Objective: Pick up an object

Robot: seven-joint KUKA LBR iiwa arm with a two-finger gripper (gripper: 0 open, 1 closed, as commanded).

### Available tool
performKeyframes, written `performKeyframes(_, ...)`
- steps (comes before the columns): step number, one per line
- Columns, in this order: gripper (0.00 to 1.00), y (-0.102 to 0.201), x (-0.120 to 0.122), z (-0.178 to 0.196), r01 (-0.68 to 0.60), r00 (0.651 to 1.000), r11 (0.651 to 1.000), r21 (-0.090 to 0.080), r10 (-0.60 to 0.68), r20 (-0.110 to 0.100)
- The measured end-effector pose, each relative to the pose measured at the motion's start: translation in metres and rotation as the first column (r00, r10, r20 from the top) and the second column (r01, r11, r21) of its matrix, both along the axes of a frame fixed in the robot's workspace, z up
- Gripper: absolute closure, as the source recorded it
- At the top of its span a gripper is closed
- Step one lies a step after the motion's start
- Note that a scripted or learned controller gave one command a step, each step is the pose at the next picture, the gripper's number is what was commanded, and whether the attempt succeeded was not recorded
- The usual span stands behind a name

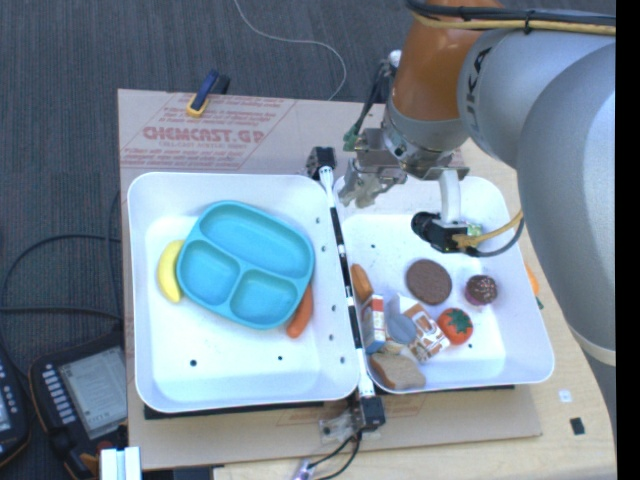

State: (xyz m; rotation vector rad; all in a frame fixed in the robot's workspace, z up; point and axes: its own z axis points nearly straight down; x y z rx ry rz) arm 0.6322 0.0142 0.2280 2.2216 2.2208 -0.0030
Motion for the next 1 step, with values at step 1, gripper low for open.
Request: performKeyframes(1, 1.00, 0.0013, -0.0203, 0.0027, 0.001, 1.000, 1.000, 0.000, -0.001, 0.000)
